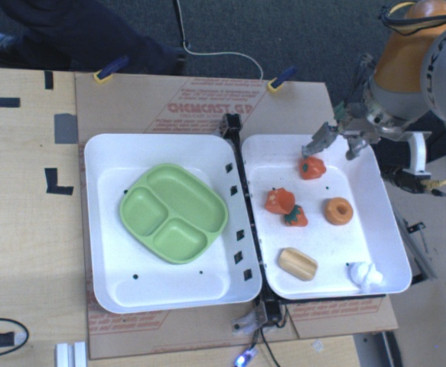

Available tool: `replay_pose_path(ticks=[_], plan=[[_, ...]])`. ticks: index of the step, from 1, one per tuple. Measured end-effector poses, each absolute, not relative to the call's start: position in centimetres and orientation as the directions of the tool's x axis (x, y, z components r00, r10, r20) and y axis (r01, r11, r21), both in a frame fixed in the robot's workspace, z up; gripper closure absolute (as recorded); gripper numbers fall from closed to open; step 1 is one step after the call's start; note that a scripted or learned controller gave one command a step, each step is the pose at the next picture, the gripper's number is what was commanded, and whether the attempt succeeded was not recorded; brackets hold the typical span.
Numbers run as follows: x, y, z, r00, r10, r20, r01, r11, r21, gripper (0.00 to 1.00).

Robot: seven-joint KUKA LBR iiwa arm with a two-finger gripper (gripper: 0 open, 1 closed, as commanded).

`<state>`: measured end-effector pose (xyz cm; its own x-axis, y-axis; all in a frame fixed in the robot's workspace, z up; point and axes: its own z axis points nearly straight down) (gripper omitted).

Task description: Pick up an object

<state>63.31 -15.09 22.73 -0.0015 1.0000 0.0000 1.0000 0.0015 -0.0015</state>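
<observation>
**A:** Camera view: gripper [336, 141] sits over the far side of the right bin [387, 205], fingers spread apart, nothing between them. Arm [406, 60] comes in from the right.

**B:** Nearest candidate?

**A:** Small red-orange toy [311, 167], looks like a pepper or tomato with a green cap. It lies on the bin floor just below and between the fingers, not gripped. Can't tell if a fingertip touches it.

**B:** Handling?

**A:** My guess: light moulded plastic, stiff, smooth skin. Likely to roll or squirt out if pinched off-centre. I'd close across the widest part of the body, not the cap.

**B:** What else is in there?

**A:** Same bin: another red toy [280, 200] near the centre, touching or just beside a strawberry-like piece [297, 217]. Orange doughnut [338, 211] to their right, well clear. Tan bread roll [297, 264] near the front. Something white and crumpled [364, 274] in the front right corner, too small to identify.

**B:** Obstructions?

**A:** None around the target; it sits apart from the rest. The bin's far wall is near, so a descent that drifts could catch the rim.

**B:** Left bin?

**A:** Left bin [100, 205] holds a green divided plate [174, 212], three compartments, lying at an angle. Not in the way.
</observation>
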Motion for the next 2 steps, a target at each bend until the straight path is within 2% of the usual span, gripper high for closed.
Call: replay_pose_path(ticks=[1, 2], plan=[[66.4, -17.8, 7.9, -0.001, 1.0, -0.001, 1.0, 0.001, -0.009, 0.0], [66.8, -16.7, 8.5, -0.002, 1.0, -0.001, 1.0, 0.002, -0.001, 0.0]])
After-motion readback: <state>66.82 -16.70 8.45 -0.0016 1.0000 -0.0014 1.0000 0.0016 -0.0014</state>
